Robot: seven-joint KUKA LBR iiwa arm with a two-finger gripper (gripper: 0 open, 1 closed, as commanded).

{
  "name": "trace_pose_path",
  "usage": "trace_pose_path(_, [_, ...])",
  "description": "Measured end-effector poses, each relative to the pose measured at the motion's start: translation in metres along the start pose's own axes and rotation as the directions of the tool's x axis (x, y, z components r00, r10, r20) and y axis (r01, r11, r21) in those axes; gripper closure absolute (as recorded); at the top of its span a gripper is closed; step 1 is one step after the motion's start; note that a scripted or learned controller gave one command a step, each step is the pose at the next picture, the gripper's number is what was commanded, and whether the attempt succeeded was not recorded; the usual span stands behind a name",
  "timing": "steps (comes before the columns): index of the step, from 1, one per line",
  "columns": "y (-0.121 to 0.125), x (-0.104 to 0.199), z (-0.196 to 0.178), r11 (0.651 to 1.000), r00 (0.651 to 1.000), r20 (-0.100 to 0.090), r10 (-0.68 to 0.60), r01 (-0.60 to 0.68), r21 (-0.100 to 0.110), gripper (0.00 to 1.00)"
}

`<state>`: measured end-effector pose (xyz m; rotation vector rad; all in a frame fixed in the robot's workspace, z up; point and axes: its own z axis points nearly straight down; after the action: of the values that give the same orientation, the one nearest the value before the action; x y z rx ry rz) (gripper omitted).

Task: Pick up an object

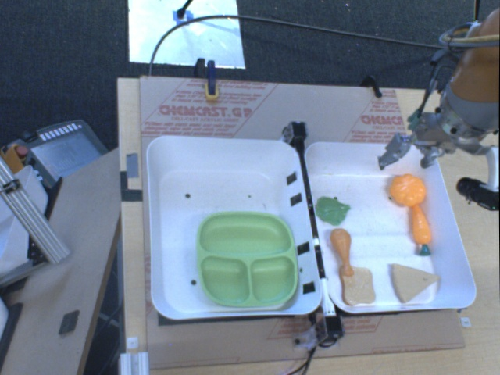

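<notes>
End effector (411, 153) poised over the far edge of the right bin (367, 170), fingers spread apart, nothing between them. Just below it, near the bin's right wall: an orange toy (407, 190) touching a carrot (421, 226). Against the near right corner, a tan wedge (412, 280). Along the left wall, a green leaf (332, 208), then a drumstick (342, 246) running down to a slice of bread (358, 286) at the near edge. Bare white floor open in the bin's middle and far left corner. In the left bin (226, 162), a green divided plate (248, 258) pressed toward the near edge, far half open.
</notes>
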<state>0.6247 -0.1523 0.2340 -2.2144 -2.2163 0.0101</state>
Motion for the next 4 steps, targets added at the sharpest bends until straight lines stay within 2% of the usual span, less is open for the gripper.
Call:
trace_pose_path(1, [0.002, 0.000, -0.007, 1.000, 1.000, 0.002, -0.002, 0.002, -0.012, 0.00])
trace_pose_path(2, [0.004, -0.002, 0.034, 1.000, 1.000, 0.001, -0.001, 0.001, -0.009, 0.00])
trace_pose_path(4, [-0.009, 0.001, 0.131, 1.000, 1.000, 0.001, 0.000, 0.000, -0.009, 0.00])
